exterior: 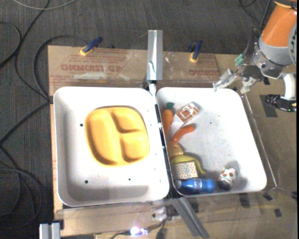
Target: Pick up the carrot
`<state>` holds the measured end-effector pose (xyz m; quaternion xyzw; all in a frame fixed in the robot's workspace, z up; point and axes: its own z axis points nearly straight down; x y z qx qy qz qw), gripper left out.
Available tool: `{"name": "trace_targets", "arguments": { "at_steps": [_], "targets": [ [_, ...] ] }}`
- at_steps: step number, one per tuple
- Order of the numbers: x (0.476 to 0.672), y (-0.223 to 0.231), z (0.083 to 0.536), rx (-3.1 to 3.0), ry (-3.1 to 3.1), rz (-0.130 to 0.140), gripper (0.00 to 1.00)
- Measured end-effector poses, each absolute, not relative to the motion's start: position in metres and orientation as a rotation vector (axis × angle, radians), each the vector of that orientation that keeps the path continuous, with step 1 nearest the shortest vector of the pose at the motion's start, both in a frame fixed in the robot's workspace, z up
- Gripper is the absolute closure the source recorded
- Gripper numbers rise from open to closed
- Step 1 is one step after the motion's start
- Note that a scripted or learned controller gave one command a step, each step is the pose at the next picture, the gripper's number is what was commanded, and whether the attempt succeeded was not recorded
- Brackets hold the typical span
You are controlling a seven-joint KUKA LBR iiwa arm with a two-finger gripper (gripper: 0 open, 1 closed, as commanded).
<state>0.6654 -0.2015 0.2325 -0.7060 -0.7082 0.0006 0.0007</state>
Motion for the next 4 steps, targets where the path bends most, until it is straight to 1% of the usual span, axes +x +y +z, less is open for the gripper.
{"name": "trace_targets", "arguments": {
  "at_steps": [1, 2, 3, 4],
  "targets": [
    [0.652, -0.153, 0.121, -2.251, -2.221, -0.02, 0.0],
    [0.646, -0.122, 0.111, -2.304, -2.2, -0.036, 0.0],
    [0.622, -0.116, 0.111, -2.312, -2.199, -0.053, 0.0],
    [0.576, -0.108, 0.11, -2.436, -2.059, -0.068, 0.0]
  ]
}}
